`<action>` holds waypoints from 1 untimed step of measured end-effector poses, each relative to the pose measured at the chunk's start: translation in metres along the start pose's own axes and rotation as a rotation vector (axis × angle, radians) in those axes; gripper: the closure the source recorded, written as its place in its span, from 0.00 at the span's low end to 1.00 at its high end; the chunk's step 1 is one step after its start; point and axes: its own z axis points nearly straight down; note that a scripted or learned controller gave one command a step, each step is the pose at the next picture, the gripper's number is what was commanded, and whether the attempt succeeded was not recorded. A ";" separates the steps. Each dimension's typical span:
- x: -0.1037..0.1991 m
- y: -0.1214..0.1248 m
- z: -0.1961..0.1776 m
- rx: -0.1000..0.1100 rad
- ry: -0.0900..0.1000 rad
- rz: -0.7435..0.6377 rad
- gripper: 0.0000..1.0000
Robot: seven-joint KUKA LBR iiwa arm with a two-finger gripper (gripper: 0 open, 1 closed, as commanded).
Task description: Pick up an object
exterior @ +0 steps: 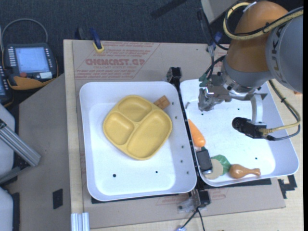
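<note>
My gripper (207, 101) hangs over the upper left part of the right bin (284, 158), above bare white floor. An orange carrot (196, 134) lies along that bin's left wall, below and left of the gripper. Near the front wall lie a small black block (204, 160), a green and tan piece (219, 166) and a brown drumstick (243, 171). None of them touches the gripper.
A yellow divided plate (137, 126) fills the middle of the left bin (96, 167), with a small brown block (161, 101) at its upper right edge. The arm's grey and orange body (255, 37) covers the right bin's far side. A black cable end (246, 126) hangs over the right bin.
</note>
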 end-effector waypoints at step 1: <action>0.062 0.009 0.009 -0.004 -0.001 -0.001 1.00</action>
